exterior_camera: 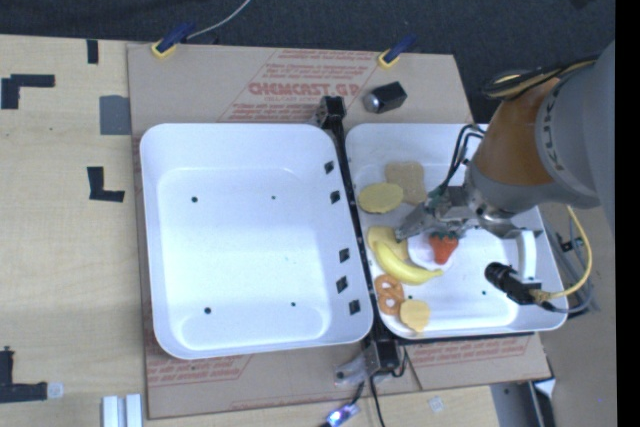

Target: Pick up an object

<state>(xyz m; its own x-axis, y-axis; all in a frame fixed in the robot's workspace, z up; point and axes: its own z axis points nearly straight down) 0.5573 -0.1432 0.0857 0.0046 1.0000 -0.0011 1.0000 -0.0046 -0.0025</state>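
I reach in from the right over the right bin (530, 323), my grey arm (585, 135) with its orange band (515, 140) hanging above the bin's far right corner, and my gripper (432, 227) sits low over the middle of that bin. Right under my fingertips is a small red-orange object (443, 248) that looks like a toy strawberry or carrot piece; my metal fingers (415, 225) lie just beside and over it, but from this slant I cannot tell whether my jaws are open, closed, or actually clamped on it, so I will not claim I hold it. Just to the left of that piece lies a yellow banana (395, 258), curved along the bin floor, with something white (424, 255) showing between the banana and the red piece. Nearer the back of the bin are a round yellow slice (380, 198) and, touching it on the right, a tan biscuit-coloured piece (406, 177). Toward the front edge sit a small orange pretzel shape (389, 291) and a pale yellow chunk (415, 316) just beside it. The left bin (165, 215) lies side by side with mine, the black divider (343, 205) running between them, both resting on a cardboard sheet (290, 85) on the bench
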